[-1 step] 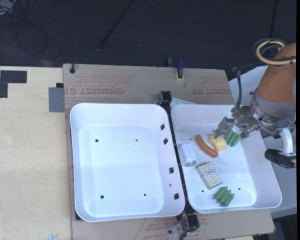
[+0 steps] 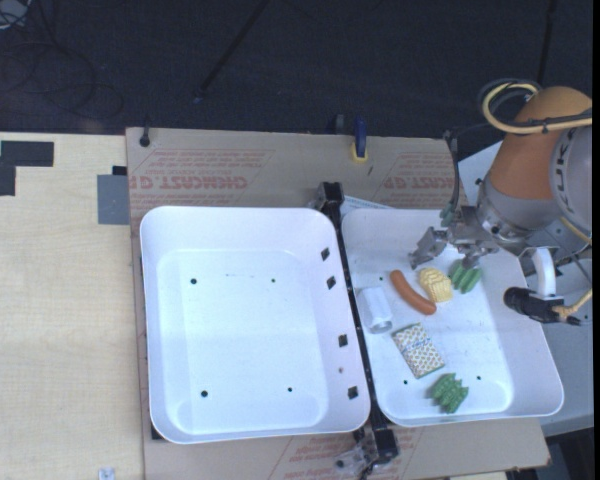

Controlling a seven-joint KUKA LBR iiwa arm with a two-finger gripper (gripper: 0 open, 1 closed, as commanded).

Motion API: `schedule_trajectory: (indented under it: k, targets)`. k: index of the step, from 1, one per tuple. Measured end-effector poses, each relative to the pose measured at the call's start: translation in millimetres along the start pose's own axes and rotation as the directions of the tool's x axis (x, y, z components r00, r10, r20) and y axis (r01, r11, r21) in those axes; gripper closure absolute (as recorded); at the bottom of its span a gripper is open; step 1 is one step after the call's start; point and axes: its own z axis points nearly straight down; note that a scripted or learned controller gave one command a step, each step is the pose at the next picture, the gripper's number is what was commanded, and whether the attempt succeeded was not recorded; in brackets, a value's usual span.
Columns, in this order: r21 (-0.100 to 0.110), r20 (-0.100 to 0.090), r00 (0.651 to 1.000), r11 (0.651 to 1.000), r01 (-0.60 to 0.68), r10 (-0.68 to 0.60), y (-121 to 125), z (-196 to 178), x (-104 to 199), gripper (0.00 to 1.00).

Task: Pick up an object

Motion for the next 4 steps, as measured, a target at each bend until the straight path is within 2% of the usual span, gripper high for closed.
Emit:
schedule_trajectory:
  k: [1, 2, 3, 4]
  targets:
    - [0.001, -0.001, 1.000, 1.000, 0.001, -0.001, 23, 65, 23, 0.00]
    - [0.001, 0.000, 1.000, 1.000, 0.001, -0.001, 23, 62, 27, 0.00]
    - [-0.006, 0.000, 1.000, 1.000, 0.002, -0.002, 10, -3, 47, 0.00]
    - [-0.003, -0.004, 1.000, 1.000, 0.007, -0.007, -10, -40, 134, 0.00]
